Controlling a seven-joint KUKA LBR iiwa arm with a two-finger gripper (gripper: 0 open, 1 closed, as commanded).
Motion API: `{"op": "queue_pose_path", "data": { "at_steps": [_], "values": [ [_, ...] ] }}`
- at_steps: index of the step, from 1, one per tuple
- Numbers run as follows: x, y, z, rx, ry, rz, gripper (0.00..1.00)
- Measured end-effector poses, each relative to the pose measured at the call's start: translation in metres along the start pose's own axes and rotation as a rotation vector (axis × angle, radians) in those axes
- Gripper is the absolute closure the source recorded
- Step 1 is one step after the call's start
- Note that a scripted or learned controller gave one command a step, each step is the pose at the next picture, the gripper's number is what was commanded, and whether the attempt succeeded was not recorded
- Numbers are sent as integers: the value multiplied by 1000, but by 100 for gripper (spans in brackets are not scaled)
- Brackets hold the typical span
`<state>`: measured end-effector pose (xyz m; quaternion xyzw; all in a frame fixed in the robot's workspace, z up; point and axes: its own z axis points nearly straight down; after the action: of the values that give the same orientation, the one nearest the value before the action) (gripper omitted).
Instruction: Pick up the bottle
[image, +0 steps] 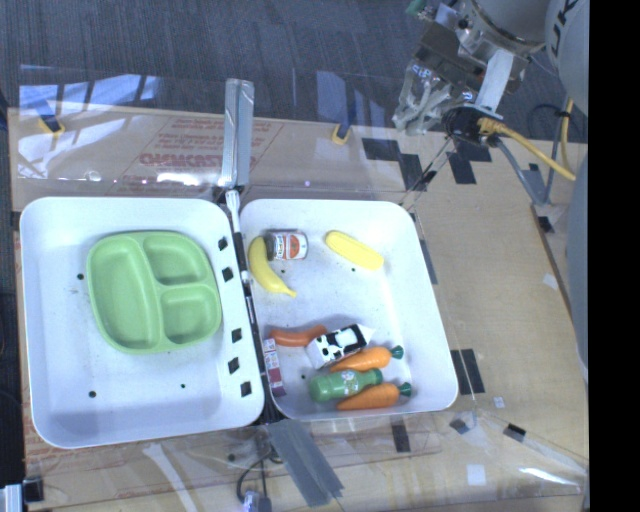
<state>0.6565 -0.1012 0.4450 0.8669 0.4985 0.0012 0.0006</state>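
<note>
The green bottle (343, 385) lies on its side near the front edge of the right bin (420, 300). It is wedged between two orange carrots (362, 359) (374, 397). My gripper (420, 103) hangs high above the bench beyond the right bin's far right corner, well away from the bottle. Its fingers stand slightly apart with nothing between them.
The right bin also holds a black-and-white cow toy (335, 343), a red-orange sausage (294, 337), a banana (268, 268), a small can (287, 245) and a yellow lemon-like piece (355, 250). A green divided plate (155, 290) sits in the left bin (50, 380).
</note>
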Motion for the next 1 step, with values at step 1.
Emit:
{"op": "queue_pose_path", "data": {
  "at_steps": [1],
  "values": [
    [42,-26,165,11,-6,47,100]
  ]
}}
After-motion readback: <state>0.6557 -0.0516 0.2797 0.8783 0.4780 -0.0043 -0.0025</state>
